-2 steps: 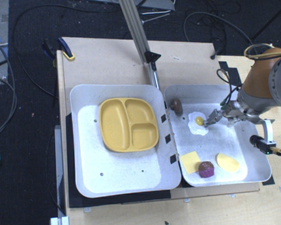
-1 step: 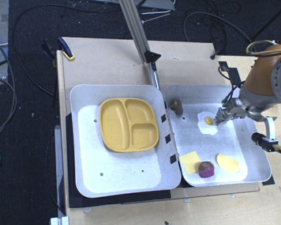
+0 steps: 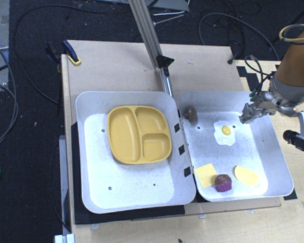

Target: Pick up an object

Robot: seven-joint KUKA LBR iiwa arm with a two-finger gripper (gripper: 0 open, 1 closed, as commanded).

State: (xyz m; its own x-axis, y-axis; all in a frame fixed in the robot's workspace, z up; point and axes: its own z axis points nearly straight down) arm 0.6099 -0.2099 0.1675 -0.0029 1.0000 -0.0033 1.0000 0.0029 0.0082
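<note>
The gripper (image 3: 245, 116) hangs just right of the fried egg (image 3: 225, 133), above it, fingers' state impossible to tell, with the brown lump (image 3: 191, 114) left of that egg

A mustard-yellow divided tray (image 3: 139, 134) sits in a white bin (image 3: 91, 186). The other white bin (image 3: 273, 156) holds a white-and-yellow fried egg (image 3: 225, 133), a brown lump (image 3: 191, 114), a pale yellow square (image 3: 206, 174), a purple piece (image 3: 223, 183) and a yellow oval (image 3: 246, 175).

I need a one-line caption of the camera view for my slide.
End effector hovers near a toy fried egg in the right bin; a yellow divided plate sits in the left bin.
</note>
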